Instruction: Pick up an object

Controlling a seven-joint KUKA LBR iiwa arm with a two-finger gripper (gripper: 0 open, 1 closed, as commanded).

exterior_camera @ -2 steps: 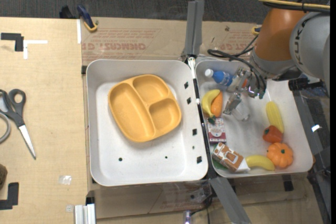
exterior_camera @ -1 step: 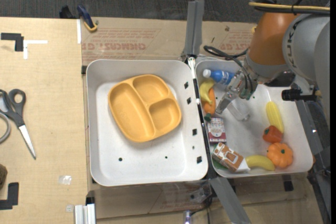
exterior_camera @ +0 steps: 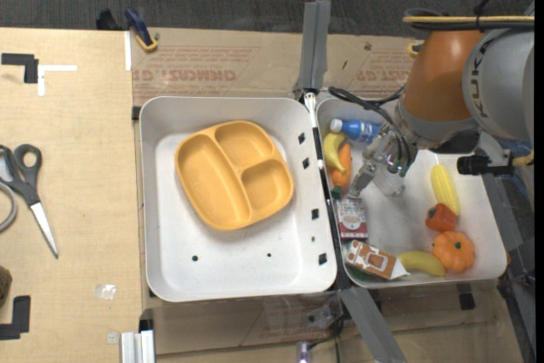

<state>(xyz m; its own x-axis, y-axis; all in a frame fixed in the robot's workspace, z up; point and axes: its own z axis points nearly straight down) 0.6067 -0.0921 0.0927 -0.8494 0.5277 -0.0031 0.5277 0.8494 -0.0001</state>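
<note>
scissors (exterior_camera: 30,187) on the bench far left, then a yellow divided plate (exterior_camera: 234,172) in the left bin (exterior_camera: 161,268). Right bin (exterior_camera: 486,255) has a banana (exterior_camera: 335,152), bottle (exterior_camera: 354,129), corn (exterior_camera: 444,188), small pumpkin (exterior_camera: 453,250). Gripper (exterior_camera: 371,170) sits low over its left side, can't tell its state. KUKA lettering on the arm (exterior_camera: 476,81)

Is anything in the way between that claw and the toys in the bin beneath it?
Nothing visible blocks it. The gripper hangs over the right bin, right beside the banana and the water bottle, with bare bin floor directly below.

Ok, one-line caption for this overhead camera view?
KUKA arm's hand lowered into the right bin of toy food; orange divided plate in the left bin.
</note>
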